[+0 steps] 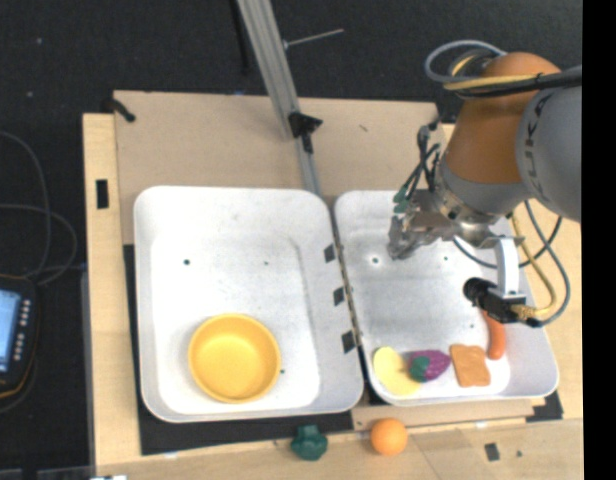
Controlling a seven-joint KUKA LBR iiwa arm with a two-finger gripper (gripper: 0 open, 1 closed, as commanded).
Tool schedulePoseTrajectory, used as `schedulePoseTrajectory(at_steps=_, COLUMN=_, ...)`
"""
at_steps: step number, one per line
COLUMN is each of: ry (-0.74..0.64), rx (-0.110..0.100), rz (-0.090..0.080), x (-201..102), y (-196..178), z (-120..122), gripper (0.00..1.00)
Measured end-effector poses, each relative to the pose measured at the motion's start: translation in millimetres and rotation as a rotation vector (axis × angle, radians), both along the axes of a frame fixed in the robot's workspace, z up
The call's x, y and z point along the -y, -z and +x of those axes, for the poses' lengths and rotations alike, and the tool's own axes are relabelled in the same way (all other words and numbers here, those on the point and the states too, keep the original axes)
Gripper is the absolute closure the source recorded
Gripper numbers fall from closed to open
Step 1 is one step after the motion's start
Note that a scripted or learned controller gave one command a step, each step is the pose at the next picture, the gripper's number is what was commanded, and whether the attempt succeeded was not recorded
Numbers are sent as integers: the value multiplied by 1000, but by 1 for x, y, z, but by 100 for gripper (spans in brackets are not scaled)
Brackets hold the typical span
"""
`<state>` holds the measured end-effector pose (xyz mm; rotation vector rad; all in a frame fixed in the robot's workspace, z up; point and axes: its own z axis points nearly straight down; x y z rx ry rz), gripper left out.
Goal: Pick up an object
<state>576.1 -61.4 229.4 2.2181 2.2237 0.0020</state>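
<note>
Camera view, contents listed left to right.

Worktop (218, 138): tan board carrying two shallow white bins side by side, set against a dark floor.

Left bin (228, 238): holds one yellow bowl (234, 357), upright, near its front left corner; a few dark specks on the bin floor.

Right bin (428, 298): objects lie in a row along its front wall. From the left: a pale yellow piece (390, 370); a purple object with a green part (425, 365) touching it; an orange-brown block (470, 365) just beside that; a slim orange-red piece (497, 340) near the right wall, partly under a black fitting on the arm's cabling.

Outside the bins, on the front edge of the worktop: a dark green item (308, 442) and an orange ball (388, 436), near each other.

Arm: grey with orange band, reaching in from the right. Gripper (401, 240) points down over the rear left part of the right bin, well apart from the row of objects. Fingers too small and dark to judge; cannot tell whether wide or narrow. Nothing visible between them.

Other: a grey metal rail (273, 63) slanting across the rear of the worktop; a handheld screen unit (6, 333) at far left.
</note>
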Motion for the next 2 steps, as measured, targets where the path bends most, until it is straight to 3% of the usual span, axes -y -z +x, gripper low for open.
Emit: schedulePoseTrajectory(at_steps=2, ry=0, rx=-1, rz=0, x=-93, y=0, z=-17, gripper=100)
